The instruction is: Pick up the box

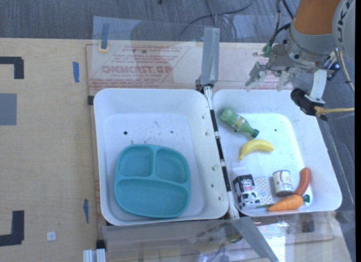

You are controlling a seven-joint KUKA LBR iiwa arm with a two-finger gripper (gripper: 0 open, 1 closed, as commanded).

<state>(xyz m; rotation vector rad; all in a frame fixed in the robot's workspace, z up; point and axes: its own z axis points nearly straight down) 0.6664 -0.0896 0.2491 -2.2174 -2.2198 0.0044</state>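
Spreading across the frame: the tabletop [45, 142], pale wood, carrying two white bins side by side. Sitting at centre left, the left bin [113, 108], holding a teal divided plate [152, 180] in its lower part. Sitting at centre right, the right bin [316, 142], holding the smaller things. Reaching in at upper right, the grey arm [321, 7] with its orange band, hanging above the far rim of the right bin. Hanging under it, the pincer [271, 77], looking spread and pinching nothing, though blurred. Lying in the upper part of the right bin, a green bottle [238, 122]; just below it, a banana [255, 147]. Lying along the lower edge, a carrot [287, 203] and a red sausage-like piece [304, 180], with a small can [282, 182] beside them. Resting in the lower left corner of the right bin, the box [248, 191], white with dark print, lying well below the pincer and slightly to the left in the frame, its long axis seeming to run roughly up and down the frame, hard to judge. Probably needing a long travel down the frame, past bottle and banana.
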